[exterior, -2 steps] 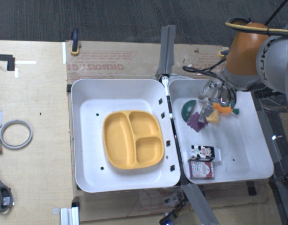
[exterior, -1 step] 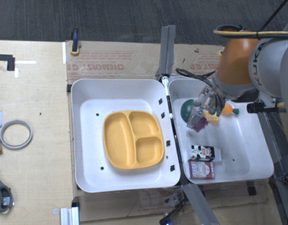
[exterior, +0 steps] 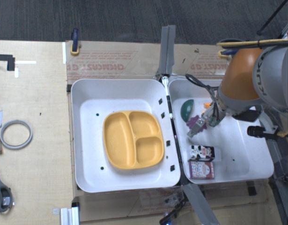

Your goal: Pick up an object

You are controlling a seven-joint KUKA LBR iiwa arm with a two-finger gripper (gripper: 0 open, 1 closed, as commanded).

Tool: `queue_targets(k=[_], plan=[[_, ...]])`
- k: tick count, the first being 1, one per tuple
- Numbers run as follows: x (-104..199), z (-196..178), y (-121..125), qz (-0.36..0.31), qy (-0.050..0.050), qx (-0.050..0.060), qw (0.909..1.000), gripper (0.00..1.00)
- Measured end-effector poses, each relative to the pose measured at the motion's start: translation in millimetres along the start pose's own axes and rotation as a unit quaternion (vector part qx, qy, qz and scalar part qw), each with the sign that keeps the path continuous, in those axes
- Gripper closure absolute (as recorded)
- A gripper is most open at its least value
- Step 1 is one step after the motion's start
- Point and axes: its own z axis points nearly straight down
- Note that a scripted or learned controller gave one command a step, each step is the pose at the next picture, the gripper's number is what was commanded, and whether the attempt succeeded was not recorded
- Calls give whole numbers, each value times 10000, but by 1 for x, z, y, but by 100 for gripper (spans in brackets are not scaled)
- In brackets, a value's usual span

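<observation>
Purple toy point(exterior: 195, 123) sits in the right bin point(exterior: 237, 165) beside the green piece point(exterior: 187, 108), right at my end effector point(exterior: 203, 123); can't tell its state from here, so I'd centre over the toy, drop straight, clear of the green piece, then lift slow.

A single fixed camera looks down on the bench point(exterior: 31, 102) from above, tilted slightly so the far edge and dark floor run along 12 o'clock. It stands far enough off to take in both white bins whole: the left bin point(exterior: 83, 125) near frame centre, the right bin point(exterior: 247, 163) toward 3 o'clock. The arm point(exterior: 256, 74) enters from 3 o'clock, close beneath the lens and looming large. The bench's near edge, at 6 o'clock, appears to be cropped, though the low corner is too cluttered to be sure.
</observation>
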Motion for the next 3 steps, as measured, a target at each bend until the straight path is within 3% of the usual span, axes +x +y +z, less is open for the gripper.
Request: queue_targets(k=[1, 2, 3], plan=[[-12, 0, 13, 1895, -7, -4, 9819, 0], [-13, -10, 14, 1881, -19, 2, 9821, 100], [5, 1, -25, 2830, 9, 12, 9591, 100]])
